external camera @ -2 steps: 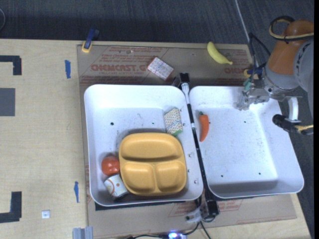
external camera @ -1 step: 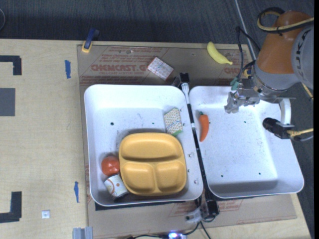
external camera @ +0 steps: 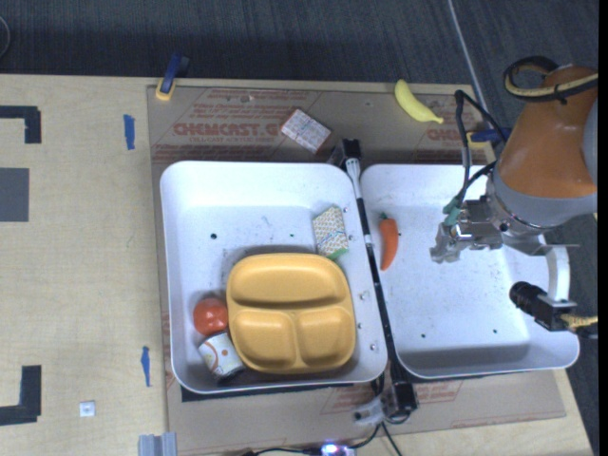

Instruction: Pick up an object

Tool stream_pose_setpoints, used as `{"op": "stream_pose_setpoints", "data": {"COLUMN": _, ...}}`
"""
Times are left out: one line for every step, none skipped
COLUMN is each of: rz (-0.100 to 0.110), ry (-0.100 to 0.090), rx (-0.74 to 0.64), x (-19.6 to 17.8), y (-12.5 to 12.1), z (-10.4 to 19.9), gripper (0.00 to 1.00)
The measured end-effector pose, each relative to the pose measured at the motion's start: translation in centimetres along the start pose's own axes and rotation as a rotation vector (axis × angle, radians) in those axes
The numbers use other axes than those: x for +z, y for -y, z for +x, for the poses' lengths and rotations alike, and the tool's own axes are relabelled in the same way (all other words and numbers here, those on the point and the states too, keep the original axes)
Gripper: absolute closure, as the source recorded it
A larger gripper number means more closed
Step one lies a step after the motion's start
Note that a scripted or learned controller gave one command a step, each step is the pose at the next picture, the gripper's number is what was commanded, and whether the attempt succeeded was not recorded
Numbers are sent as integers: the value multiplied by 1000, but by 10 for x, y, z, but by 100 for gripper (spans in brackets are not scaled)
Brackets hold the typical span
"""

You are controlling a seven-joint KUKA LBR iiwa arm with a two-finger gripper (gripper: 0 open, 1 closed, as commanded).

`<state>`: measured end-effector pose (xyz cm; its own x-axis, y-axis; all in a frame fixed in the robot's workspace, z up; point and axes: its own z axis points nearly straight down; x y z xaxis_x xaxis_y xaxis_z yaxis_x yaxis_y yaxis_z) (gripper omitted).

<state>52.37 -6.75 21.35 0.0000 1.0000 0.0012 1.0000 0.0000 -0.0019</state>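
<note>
Since the small orange carrot-shaped toy point(external camera: 389, 242) lies lengthwise just beside the left wall of the right-hand shallow white bin point(external camera: 475, 350), the grey two-finger gripper point(external camera: 446, 243), near it on its right, should probably centre over that slim, tapered body and close across its width. Whether the gripper is released or clenched, I cannot tell.

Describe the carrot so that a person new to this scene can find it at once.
Find the right white bin, where the gripper hangs. Against its left wall lies the toy carrot, apart from the gripper. It is slim and orange with a green top, unlike the yellow banana outside the bins.
</note>
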Motion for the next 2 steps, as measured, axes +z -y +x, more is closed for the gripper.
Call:
{"op": "stream_pose_setpoints", "data": {"rz": 0, "ry": 0, "rx": 1, "x": 0, "y": 0, "z": -1, "gripper": 0}}
{"op": "stream_pose_setpoints", "data": {"rz": -7, "ry": 2, "rx": 1, "x": 127, "y": -8, "z": -26, "gripper": 0}}
